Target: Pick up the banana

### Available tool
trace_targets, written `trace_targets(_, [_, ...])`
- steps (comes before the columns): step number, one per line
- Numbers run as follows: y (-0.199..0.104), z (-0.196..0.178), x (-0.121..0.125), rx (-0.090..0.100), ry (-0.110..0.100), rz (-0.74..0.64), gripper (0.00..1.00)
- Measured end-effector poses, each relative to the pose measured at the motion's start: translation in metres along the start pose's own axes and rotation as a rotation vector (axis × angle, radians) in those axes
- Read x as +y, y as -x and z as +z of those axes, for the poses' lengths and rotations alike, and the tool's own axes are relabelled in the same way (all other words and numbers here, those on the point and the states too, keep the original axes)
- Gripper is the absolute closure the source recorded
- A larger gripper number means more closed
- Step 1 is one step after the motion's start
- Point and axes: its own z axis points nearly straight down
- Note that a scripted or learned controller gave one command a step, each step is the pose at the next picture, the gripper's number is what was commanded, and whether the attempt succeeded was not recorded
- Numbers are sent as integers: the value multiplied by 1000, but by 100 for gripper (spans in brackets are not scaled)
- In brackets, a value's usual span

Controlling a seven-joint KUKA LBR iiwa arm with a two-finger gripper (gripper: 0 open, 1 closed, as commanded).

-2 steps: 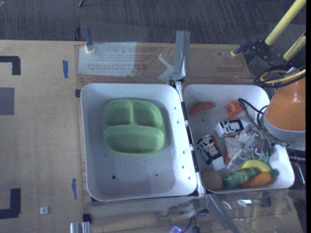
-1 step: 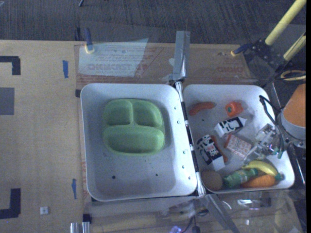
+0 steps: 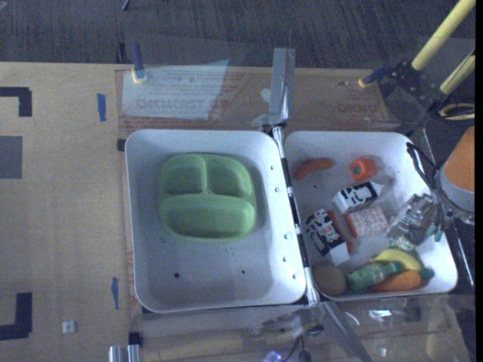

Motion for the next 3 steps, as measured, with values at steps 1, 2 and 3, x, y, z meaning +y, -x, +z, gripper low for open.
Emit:
trace_targets(1, [-32, -21, -25, 16, -6, -104, 100])
trace_targets(2, [-51, -73, 47, 11, -6, 148, 100])
trace_targets(3, [-26, -29, 40, 14, -7, 51, 100])
